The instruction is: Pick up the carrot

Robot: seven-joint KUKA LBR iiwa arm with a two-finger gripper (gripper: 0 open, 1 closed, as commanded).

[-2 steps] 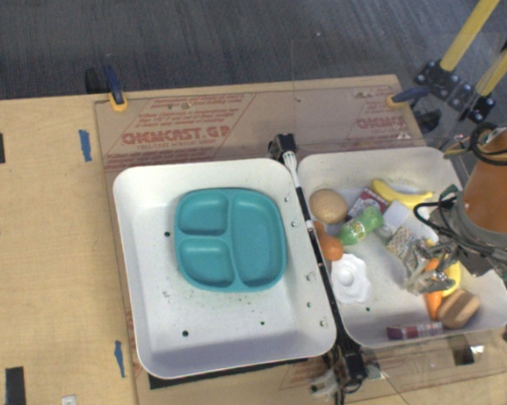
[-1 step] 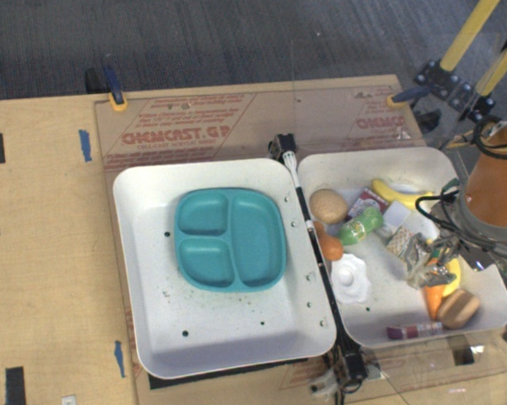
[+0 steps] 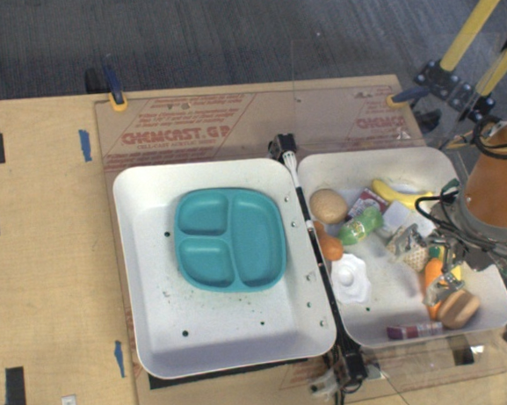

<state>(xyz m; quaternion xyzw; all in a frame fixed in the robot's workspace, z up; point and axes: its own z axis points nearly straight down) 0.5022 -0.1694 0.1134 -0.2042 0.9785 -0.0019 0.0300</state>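
Right bin [image 3: 501,312] near front edge: pincer [image 3: 438,271] directly over carrot [image 3: 432,276], finger spread cannot be told; teal plate [image 3: 230,239] in left bin [image 3: 145,277].

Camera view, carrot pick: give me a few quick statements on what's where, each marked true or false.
1. The teal plate lies in the left bin. True.
2. The carrot lies on the teal plate. False: it is in the right bin, near the gripper.
3. The arm comes in over the right bin. True.
4. The banana is in the left bin. False: it lies in the right bin, toward its far side.
5. The potato sits close to the wall between the bins. True.
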